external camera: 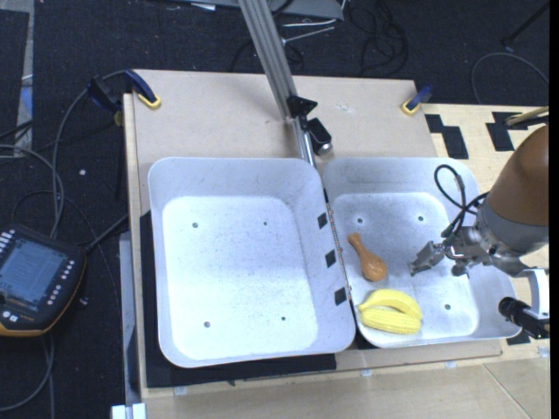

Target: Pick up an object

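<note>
In the right bin (397, 208) lie a yellow banana-like object (390, 311) near the front edge and an orange-brown spoon-shaped piece (367, 257) just behind it. My gripper (423, 262) hangs low over the bin floor, to the right of the spoon piece and behind and right of the yellow object. Nothing shows between its fingers, and it touches neither object. The grey arm with its orange band (528, 182) comes in from the right.
The left bin (175, 190) adjoins the right one along a taped seam. A metal pole (271, 51) slants up from behind the bins. A black cable (452, 186) loops over the right bin's far right. A handheld controller (31, 278) lies off the bench at left.
</note>
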Controlling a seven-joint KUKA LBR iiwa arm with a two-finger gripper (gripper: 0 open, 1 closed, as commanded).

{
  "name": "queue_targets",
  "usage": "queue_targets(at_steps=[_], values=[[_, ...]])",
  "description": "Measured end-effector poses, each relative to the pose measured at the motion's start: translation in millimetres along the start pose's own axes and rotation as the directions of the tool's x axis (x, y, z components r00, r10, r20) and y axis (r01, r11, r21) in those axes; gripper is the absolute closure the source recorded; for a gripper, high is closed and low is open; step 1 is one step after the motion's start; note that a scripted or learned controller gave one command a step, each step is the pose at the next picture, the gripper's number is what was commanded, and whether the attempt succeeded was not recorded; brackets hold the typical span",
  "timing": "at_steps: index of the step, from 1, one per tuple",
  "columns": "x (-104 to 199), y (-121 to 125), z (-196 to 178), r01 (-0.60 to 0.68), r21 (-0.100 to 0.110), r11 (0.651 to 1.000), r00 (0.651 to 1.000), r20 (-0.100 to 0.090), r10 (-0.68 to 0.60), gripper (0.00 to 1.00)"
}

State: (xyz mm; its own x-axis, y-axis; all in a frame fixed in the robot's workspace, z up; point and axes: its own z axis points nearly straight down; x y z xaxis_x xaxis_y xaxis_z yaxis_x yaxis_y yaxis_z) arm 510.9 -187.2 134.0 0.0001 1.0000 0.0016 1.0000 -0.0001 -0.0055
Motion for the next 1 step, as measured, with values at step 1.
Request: queue_targets(at_steps=[1], values=[[0.0,-0.2,39.6,0.0,-0.004,1.0,1.0,0.001,0.0,0.0]])
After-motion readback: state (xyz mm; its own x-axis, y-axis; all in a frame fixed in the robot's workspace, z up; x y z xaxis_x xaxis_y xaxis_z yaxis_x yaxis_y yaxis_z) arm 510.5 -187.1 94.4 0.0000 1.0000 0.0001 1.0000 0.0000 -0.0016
